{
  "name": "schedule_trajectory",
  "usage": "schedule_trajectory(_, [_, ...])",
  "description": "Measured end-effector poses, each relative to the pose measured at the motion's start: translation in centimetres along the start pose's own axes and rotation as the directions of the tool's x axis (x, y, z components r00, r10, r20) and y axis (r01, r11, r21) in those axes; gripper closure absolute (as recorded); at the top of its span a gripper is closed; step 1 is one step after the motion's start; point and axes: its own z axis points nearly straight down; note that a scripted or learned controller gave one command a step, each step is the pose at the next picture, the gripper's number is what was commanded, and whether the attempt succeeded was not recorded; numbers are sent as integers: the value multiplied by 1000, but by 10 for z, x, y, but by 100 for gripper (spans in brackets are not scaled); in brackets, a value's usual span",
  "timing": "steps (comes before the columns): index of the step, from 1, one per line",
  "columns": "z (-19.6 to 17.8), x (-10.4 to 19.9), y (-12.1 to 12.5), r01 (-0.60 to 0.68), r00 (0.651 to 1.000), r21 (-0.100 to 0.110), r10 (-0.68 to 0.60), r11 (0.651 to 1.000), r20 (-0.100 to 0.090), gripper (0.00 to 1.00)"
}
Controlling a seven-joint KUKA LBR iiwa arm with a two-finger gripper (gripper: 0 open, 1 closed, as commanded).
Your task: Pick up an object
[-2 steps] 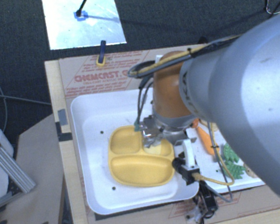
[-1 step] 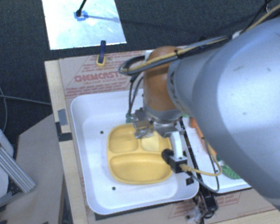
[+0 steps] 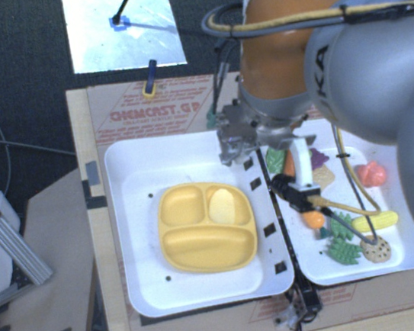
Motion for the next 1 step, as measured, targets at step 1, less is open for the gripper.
schedule_trajectory(1, [166, 4, -5, -5, 1000, 28, 5, 1000, 7, 100])
